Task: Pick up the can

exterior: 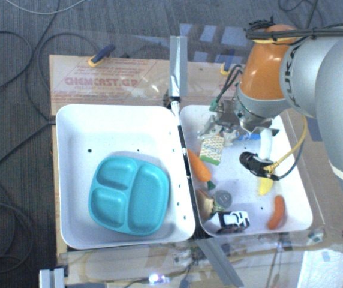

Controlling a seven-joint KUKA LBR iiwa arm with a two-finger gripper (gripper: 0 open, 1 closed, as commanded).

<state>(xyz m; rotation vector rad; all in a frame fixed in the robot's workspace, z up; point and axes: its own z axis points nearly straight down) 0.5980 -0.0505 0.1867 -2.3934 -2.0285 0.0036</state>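
Note:
The can stands in the right bin near its front left, showing a round grey top. My gripper hangs over the back left of that bin, above a small patterned packet. The can is well in front of the gripper and apart from it. Nothing shows between the gripper and the can except the packet and bare bin floor.
An orange carrot lies by the right bin's left wall. Around the can are a brown item and a black-and-white object. A sausage, a yellow piece and a white bottle lie further right. The left bin holds a teal divided plate.

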